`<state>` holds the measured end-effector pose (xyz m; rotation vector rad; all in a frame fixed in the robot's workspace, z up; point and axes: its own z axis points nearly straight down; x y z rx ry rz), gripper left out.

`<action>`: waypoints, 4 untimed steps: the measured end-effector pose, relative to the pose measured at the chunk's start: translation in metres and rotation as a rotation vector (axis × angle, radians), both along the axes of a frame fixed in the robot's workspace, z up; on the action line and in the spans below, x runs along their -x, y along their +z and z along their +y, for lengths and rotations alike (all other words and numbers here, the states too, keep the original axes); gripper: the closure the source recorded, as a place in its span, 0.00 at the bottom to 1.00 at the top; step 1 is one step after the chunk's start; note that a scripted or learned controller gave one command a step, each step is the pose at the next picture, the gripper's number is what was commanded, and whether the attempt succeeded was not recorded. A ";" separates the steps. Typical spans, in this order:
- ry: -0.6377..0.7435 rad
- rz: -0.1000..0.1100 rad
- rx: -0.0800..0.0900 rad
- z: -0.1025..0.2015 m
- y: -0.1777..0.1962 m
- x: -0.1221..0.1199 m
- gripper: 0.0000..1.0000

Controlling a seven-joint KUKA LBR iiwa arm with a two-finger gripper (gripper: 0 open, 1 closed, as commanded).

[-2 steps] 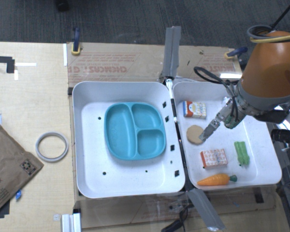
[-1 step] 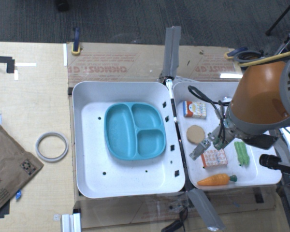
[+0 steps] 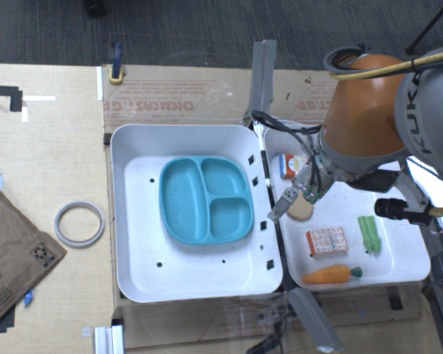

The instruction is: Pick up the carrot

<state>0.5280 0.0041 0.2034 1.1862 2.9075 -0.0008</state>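
Looking down on the worktop (image 3: pixel 44 168): two shallow white bins side by side. Left bin (image 3: pixel 136 220) holds a teal divided plate (image 3: pixel 205 199), three compartments, lying flat near the bin's middle. Right bin (image 3: pixel 399 268) holds the loose items.

Carrot (image 3: pixel 331 274) lies on its side along the near edge of the right bin, orange body with green stem end pointing right. It's untouched, well apart from the claw.

Just above the carrot sits a small red-and-white patterned box (image 3: pixel 327 241). To the right of that box, a green vegetable-like piece (image 3: pixel 369 234), lying lengthwise. A red, white and blue carton (image 3: pixel 289 165) sits near the far left corner of the right bin, partly hidden by the arm.

Arm (image 3: pixel 365 109) comes in from the right, orange band over the right bin's far half. Claw (image 3: pixel 295 198) hangs near the divider between the two bins, on the right bin's left side, tilted down-left. A tan rounded item (image 3: pixel 302 209) is right at the claw tip, touching or just beside it; can't tell what it is. Can't tell whether the claw is wide or narrow, or whether it grips anything.

On the worktop left of the bins: a grey tape ring (image 3: pixel 79 223) and a brown cardboard box (image 3: pixel 11 260) at the left edge.
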 end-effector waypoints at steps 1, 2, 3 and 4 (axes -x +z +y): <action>0.140 0.003 -0.001 -0.107 -0.081 0.044 0.00; -0.342 0.000 0.000 -0.066 -0.012 0.050 0.00; -0.638 0.001 0.001 -0.005 0.015 -0.044 0.00; -0.558 0.005 0.001 -0.007 -0.013 0.045 0.00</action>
